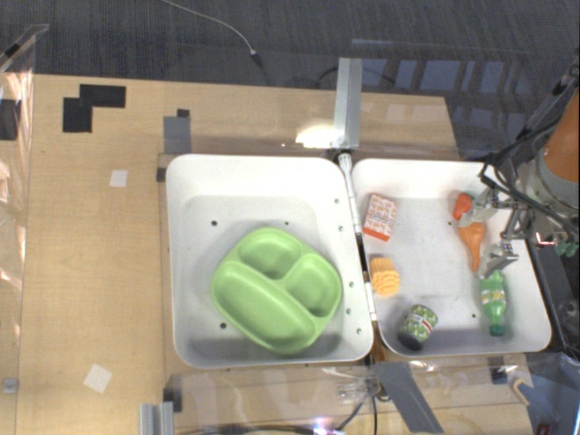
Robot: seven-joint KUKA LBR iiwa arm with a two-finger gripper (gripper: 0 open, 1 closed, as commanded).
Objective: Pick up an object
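Nearest the lens, a can lies in the right bin by its front wall, with a green bottle to its right along the same wall. Further back sit a yellow ridged piece and a small carton, both close to the divider. A carrot and a red item lie at the far right, touching or nearly so. The gripper is just right of the carrot and just behind the bottle's cap; whether its jaws are spread or closed cannot be told, and no object is seen held. A green divided plate rests in the left bin.
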